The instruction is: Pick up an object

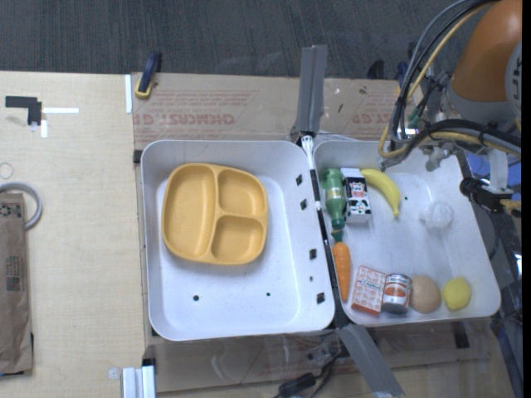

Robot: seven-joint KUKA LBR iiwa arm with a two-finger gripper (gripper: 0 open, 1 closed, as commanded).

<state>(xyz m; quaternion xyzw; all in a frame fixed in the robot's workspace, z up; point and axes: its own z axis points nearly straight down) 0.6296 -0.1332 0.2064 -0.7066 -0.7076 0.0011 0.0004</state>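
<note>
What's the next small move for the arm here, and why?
Probably move left and down over the right white bin, toward the yellow banana. All the loose items lie in that bin, the banana lies nearest the arm, and nothing sits on it.

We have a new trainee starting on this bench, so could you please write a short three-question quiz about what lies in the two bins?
1. True or false: the yellow divided plate lies in the left bin.
2. Which thing lies directly beside the green bottle in the right bin? A) the small carton B) the lemon C) the can
3. Fill in: the orange thing along the right bin's left wall, below the bottle, is a ____.

Key: 1 true. 2 A. 3 carrot.
</note>
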